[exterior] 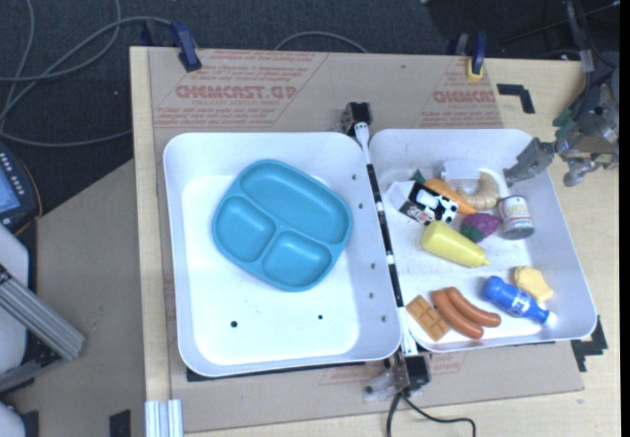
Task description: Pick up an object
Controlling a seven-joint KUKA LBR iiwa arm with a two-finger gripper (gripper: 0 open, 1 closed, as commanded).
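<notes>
- Plainly, what we have to pick from lies in the right bin (581, 273): a yellow squeeze bottle (453, 245) near its middle, long axis running left to right with a slight tilt, a small tin can (515, 217) just right of it, and a purple piece (480, 225) between the two.
- Nearer us lie two sausages (466, 311), a waffle piece (426, 318) and a blue bottle (514, 298).
- Our gripper (524, 163) hangs at the bin's far right rim, so the can sits just near and left of it and is the closest candidate.
- We cannot tell whether the claw is spread or closed; nothing shows between its parts.
- Room is tight: the items crowd together, and the rim is close behind the claw.
- Left, the other bin (187, 258) bears a blue divided plate (282, 223).
</notes>
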